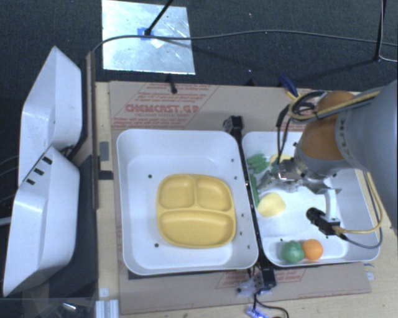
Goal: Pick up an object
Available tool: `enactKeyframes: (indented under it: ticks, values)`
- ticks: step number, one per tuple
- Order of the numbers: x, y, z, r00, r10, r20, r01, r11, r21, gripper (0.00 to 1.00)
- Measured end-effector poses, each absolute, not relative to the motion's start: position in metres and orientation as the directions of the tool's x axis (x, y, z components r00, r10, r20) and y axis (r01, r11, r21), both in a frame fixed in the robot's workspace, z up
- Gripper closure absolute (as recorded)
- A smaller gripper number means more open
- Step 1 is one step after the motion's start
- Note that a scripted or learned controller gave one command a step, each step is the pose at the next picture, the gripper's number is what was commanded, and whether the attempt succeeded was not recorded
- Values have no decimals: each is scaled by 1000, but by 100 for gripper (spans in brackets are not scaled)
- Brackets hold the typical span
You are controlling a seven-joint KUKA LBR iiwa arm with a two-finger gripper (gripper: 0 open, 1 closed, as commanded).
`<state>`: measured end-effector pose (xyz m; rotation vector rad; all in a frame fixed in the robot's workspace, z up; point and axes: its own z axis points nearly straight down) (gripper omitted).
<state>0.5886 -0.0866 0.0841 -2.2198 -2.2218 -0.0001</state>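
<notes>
A dark carpeted floor [280,18] surrounds the bench, crossed by thin black cables; a square reflective metal sheet [148,37] lies on it at the top. At far left stand two white moulded housings [46,168], one behind the other. The bench is topped with brown printed cardboard [168,105], which bears two shallow white bins side by side. The left bin [134,186] holds a yellow three-compartment tray [196,210] near its centre. The grey arm [367,133], with its orange band [323,133], reaches in from the right over the right bin [354,211]. The gripper [268,182] sits low at that bin's left side; whether it is spread or closed cannot be told. Just below it lies a pale yellow object [272,204], and just above it a green leafy object [256,164]. Against the near wall of the right bin, a green ball [291,251] and an orange ball [313,249] lie touching.
</notes>
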Motion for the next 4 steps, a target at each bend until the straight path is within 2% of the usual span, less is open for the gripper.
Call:
enactKeyframes:
  ticks: [1, 2, 3, 4]
  values:
    - [585, -8, 189, -8, 1000, 2, 1000, 8, 10, 0]
    - [583, -13, 184, 0, 1000, 0, 1000, 0, 1, 0]
    - [583, -13, 184, 0, 1000, 0, 1000, 0, 1, 0]
    - [591, -32, 216, 1, 1000, 0, 1000, -1, 3, 0]
